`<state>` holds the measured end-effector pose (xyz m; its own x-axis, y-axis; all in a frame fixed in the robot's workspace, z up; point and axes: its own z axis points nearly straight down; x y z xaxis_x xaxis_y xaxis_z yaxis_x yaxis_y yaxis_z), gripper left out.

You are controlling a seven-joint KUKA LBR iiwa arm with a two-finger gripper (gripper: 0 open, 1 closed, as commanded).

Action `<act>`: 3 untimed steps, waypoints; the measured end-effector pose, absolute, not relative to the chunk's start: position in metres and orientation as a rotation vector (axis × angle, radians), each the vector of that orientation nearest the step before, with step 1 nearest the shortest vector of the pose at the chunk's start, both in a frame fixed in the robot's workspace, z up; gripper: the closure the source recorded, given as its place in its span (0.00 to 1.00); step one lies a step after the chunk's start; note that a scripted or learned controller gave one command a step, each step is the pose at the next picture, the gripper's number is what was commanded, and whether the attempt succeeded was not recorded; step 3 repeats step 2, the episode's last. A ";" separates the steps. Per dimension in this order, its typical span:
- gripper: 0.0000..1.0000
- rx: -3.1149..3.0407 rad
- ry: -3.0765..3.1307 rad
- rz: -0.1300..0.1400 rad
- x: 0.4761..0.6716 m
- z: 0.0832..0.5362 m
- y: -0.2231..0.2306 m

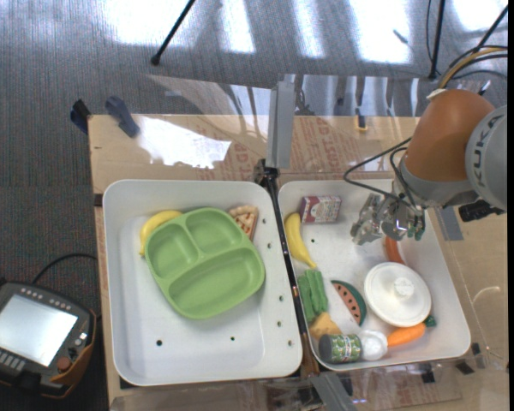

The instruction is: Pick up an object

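My gripper (387, 228) hangs over the upper right part of the right bin (456, 308), open, with nothing between its fingers. Just below it lies a small orange piece (394, 250), and a brown carton (319, 209) stands to its left. Further down the bin are a white round lid (397, 294), a carrot (406, 334), a small bottle (351, 347), a watermelon slice (349, 301), a green vegetable (313, 293) and a banana (297, 241) along the left wall.
The left bin (197, 349) holds a green divided plate (205, 261), a yellow piece (154, 226) tucked under its upper left edge and a waffle-like slice (245, 221) at its top right. A grey post (280, 127) stands behind the bins.
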<state>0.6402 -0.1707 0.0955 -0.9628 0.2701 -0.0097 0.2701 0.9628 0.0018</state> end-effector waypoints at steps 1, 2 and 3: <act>1.00 0.685 3.061 0.001 0.634 0.119 -0.198; 0.00 0.681 3.064 0.003 0.633 0.118 -0.196; 0.00 0.681 3.064 0.003 0.633 0.118 -0.196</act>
